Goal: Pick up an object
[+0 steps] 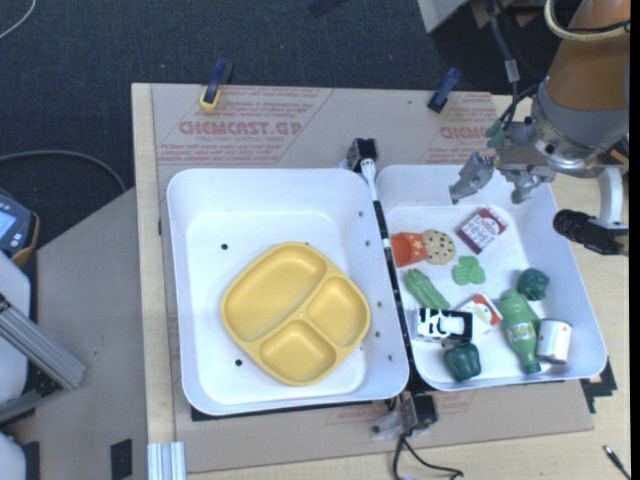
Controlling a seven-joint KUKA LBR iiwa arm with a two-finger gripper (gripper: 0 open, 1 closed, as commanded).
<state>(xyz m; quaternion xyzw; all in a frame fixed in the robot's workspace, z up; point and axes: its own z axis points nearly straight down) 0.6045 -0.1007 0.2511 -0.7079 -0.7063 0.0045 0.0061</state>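
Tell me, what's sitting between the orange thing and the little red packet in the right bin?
A cookie lies between the orange piece and the red packet, touching the orange piece, as the camera view shows.

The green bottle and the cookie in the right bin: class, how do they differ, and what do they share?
The green bottle is long, lying lengthwise near the bin's front; the cookie is round, flat and tan with dark specks, nearer the divider. The bottle touches a white cup; the cookie overlaps an orange piece. Both lie in the right bin, below the gripper.
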